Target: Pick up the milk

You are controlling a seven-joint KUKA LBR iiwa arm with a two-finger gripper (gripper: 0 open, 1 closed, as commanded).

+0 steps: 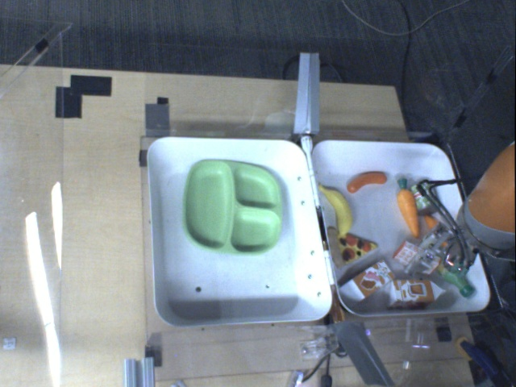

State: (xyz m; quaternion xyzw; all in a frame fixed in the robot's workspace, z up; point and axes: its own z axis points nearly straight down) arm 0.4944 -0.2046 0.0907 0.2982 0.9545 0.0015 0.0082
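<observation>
Nearest the lens, along the right bin's (476, 301) front wall: two small cartons, likely the milk (374, 280) and a second box (414, 293) just beside it. Gripper (442, 252) low at the bin's right side, over a crumpled packet (407, 254); finger state cannot be told. Carrot (408, 210), sausage (367, 181), banana (340, 208), pizza slice (355, 247) farther out. Left bin (161, 216) holds a green divided plate (234, 205).

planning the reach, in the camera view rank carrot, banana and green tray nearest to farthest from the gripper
1. carrot, right bin, just left of the gripper
2. banana, right bin's left side
3. green tray, left bin, farthest
</observation>
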